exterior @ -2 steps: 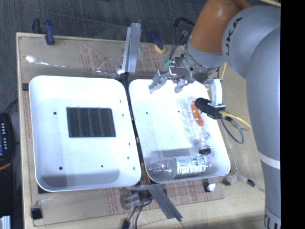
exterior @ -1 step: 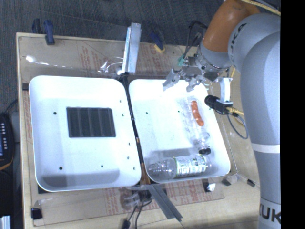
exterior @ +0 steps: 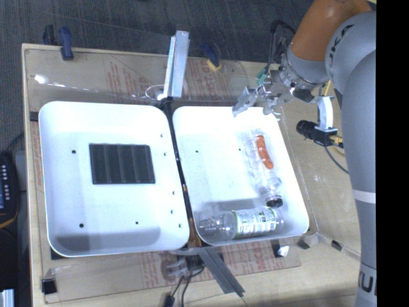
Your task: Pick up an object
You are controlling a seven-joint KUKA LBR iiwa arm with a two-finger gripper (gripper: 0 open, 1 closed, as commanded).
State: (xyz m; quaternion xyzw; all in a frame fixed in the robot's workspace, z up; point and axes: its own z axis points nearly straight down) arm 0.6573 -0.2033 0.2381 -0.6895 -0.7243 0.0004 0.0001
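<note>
Below gripper (exterior: 259, 102), open & empty: clear bottle (exterior: 261, 158), round & slick — could roll off fingers w/ off-centre grab.

Arm (exterior: 358, 139) chunky, smooth light-grey shell, rounded like fat tube. Orange band (exterior: 319, 18) above wrist, kinda glossy, curved. Wrist end narrower, darker grey metal. Gripper (exterior: 259, 101) small, silvery-grey, bits of bare metal. Tiny green spot by wrist, cannot tell what. Thin black cable loops off wrist. Black stubby part sticks out from arm side, yellowish wire trailing. White strip beside it.
</note>
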